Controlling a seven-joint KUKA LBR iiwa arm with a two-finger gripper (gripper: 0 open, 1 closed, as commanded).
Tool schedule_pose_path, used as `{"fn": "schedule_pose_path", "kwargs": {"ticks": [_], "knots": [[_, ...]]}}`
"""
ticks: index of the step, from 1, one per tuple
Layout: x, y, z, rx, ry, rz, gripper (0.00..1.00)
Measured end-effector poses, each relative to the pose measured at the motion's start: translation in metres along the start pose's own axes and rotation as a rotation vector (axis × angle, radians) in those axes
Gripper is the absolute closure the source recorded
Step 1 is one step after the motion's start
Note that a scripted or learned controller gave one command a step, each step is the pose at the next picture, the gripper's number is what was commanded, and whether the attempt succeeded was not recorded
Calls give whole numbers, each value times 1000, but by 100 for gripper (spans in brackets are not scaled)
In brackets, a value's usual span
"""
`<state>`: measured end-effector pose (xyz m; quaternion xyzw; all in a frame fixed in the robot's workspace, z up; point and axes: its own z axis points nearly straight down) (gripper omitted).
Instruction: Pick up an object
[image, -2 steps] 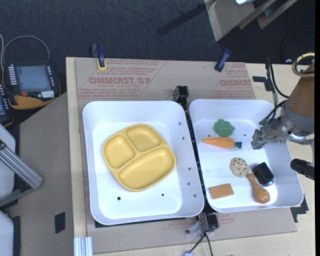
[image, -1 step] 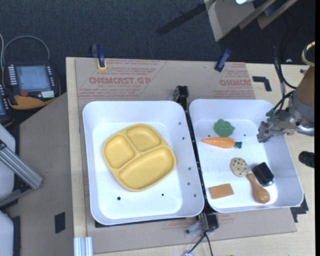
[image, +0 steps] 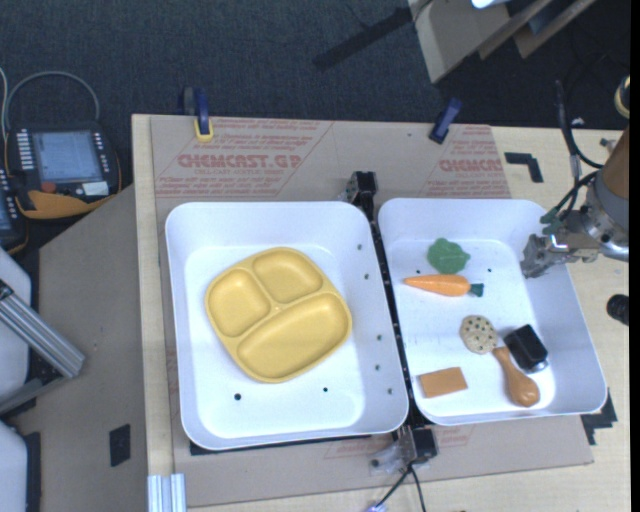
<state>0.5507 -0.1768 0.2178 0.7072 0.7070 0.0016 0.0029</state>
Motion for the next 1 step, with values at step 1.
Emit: {"fn": "schedule_pose_path", "kwargs": {"ticks": [1], "knots": [[53, -9, 8, 12, 4, -3, 100]]}}
